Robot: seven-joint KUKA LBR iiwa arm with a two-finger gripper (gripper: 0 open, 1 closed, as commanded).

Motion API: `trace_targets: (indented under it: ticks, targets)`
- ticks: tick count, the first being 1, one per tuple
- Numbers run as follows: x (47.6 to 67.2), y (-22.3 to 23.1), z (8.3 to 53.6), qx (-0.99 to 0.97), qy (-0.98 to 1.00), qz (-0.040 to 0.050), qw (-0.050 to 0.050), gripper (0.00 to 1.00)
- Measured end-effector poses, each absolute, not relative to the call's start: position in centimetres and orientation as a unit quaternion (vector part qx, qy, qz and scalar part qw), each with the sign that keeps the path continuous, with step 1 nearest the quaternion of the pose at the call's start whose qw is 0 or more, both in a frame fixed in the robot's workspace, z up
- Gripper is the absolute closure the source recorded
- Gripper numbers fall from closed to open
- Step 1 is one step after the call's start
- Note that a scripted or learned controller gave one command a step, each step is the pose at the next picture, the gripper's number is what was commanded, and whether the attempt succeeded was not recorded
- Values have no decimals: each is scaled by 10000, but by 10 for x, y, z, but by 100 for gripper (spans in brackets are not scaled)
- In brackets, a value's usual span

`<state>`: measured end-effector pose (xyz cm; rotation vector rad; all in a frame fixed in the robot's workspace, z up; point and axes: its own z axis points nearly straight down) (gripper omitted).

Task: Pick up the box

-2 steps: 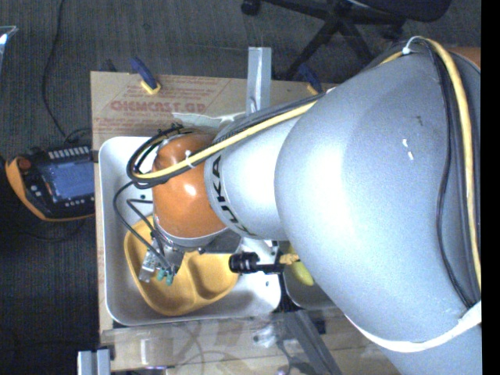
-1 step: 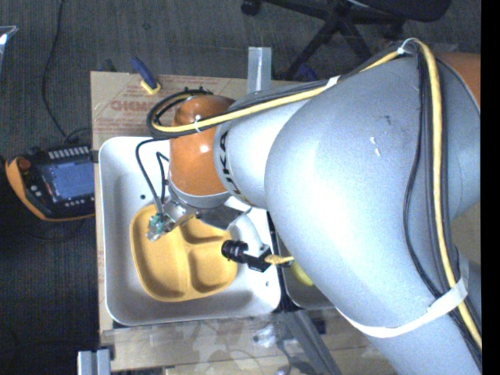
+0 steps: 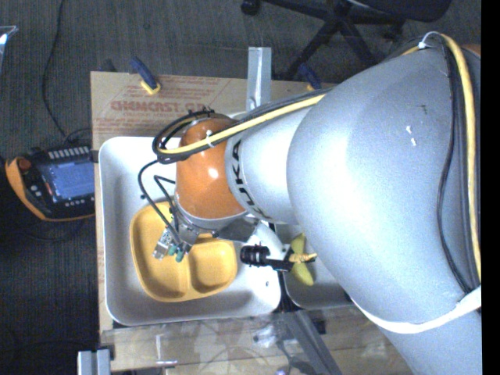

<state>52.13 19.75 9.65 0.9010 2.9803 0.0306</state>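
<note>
A control pendant (image 3: 58,186) is seen outside the left wall of the left bin (image 3: 109,233) and is of no concern to the step. Inside that bin, in its lower half as viewed, the box (image 3: 148,268) is found: a shallow yellow tray with a dividing ridge, lying flat. The gripper (image 3: 169,247) is placed low over the box's middle, by the ridge. Whether it is open or closed cannot be told, and no hold on the box is shown. The step is judged to be the descent to grasp. A thin wall or the ridge should be straddled, since the tray is probably too wide to be spanned. Just beyond the bin's right wall, a small yellow object (image 3: 301,262) should be left undisturbed.
</note>
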Motion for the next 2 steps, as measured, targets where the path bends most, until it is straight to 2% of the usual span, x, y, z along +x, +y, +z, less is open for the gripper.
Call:
trace_targets:
  ticks: [1,2]
  targets:
    - [571,191,152,2809,9597,-3,6,100]
    - [531,231,173,1558,9878,0,-5,100]
